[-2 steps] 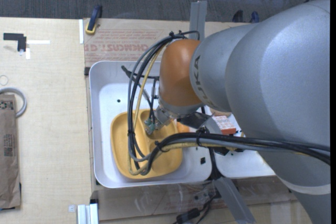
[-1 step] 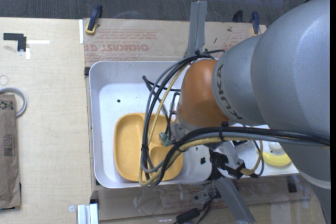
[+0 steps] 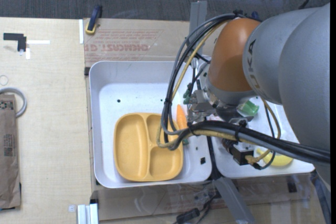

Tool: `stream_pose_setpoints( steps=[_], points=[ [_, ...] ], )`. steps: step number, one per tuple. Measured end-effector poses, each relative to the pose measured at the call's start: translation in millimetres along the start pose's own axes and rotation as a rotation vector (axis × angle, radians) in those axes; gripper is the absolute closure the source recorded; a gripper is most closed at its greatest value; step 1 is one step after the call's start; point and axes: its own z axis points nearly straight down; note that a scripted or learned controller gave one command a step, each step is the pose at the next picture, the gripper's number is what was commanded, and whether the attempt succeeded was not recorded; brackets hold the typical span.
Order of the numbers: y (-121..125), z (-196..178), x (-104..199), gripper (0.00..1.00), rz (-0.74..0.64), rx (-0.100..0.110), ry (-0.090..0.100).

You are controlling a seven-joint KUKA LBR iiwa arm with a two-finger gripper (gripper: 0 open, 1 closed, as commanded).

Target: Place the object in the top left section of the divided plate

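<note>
A yellow divided plate (image 3: pixel 137 148) lies in the left white bin (image 3: pixel 105 92), toward its front. An orange object (image 3: pixel 181 116), thin and upright, shows just past the plate's right rim, beneath the arm's wrist. The gripper sits under the grey arm and its orange band (image 3: pixel 231 63), hidden by cables and the wrist body, roughly above the plate's right edge. I cannot make out whether the orange object is between the fingers.
The right bin (image 3: pixel 294 165) holds a green object (image 3: pixel 249 108) and a yellow object (image 3: pixel 278 159), both partly covered by the arm. Black and yellow cables (image 3: pixel 176 81) hang over the left bin's right side. A cardboard sheet (image 3: pixel 131 39) lies behind the bins.
</note>
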Motion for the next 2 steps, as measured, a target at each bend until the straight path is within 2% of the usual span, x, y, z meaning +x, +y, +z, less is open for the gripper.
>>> stream_pose_setpoints(
  steps=[1,2],
  points=[
    [-32.8,79.2,25.2,1.0,0.058,-0.005,0.0],
    [-30.8,76.6,31.4,0.0,0.05,-0.012,0.009]
  ],
)
